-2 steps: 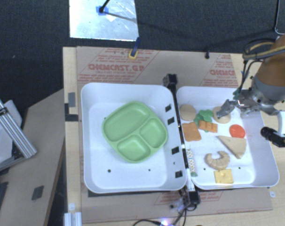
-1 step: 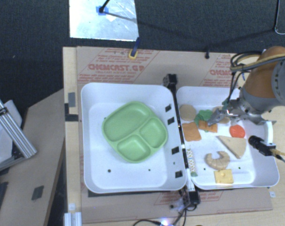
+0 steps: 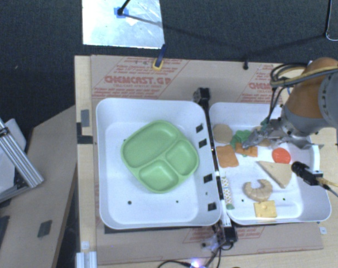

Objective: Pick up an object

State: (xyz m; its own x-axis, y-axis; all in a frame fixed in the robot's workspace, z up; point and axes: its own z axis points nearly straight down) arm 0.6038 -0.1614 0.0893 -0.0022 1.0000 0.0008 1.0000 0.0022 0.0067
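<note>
Arm reaching down among toy food in the right white bin [image 3: 308, 211]

The gripper [image 3: 251, 142] sits low over a green leafy toy piece [image 3: 242, 135] beside an orange flat piece [image 3: 227, 157]; its grip cannot be told. Likely the approach step; next comes closing and lifting.

Even, fairly bright overhead light is falling across the bench, washing the two white bins [image 3: 110, 149] pale, with only faint shadows showing under their rims. A silvery sheet [image 3: 123, 17] beyond the bench's far edge is glaring almost white. The dark floor is staying dim. The whole picture is looking soft and slightly grainy, with small items blurring.
</note>
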